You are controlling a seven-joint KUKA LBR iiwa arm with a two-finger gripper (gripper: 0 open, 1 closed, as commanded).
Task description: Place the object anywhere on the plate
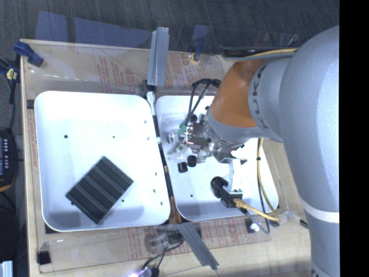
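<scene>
At the far left edge of the bench [92, 77] a blue clamp [26, 53] grips its upper left corner. The left bin [40, 154] sits just inside that edge. The plate [100, 188], a dark ribbed rectangle, lies flat on the bin's floor toward its lower left corner as the view has it. It is turned at a slant to the bin's walls, and its lowest corner is close to the bottom edge. A grey metal bar [157, 56] stands at the bench's top edge, above the seam where the two bins meet. Across that seam is the right bin [196, 209], with the gripper [185, 140] low over its upper left part, near the wall shared with the left bin. The gripper is a cluster of metal and dark parts, and whether it is open or closed cannot be told from this angle, nor whether anything is in it. A small dark object [183, 167] lies on the right bin's white floor just below the gripper, well apart from the plate and separated from it by the shared wall; whether it touches the gripper cannot be made out. Black cables [199, 91] loop over the bin's top edge beside the orange band [233, 100]. A yellow cable [262, 212] hangs along the bin's right edge toward its lower right corner. The grey arm [300, 108] covers the bench's right side
</scene>
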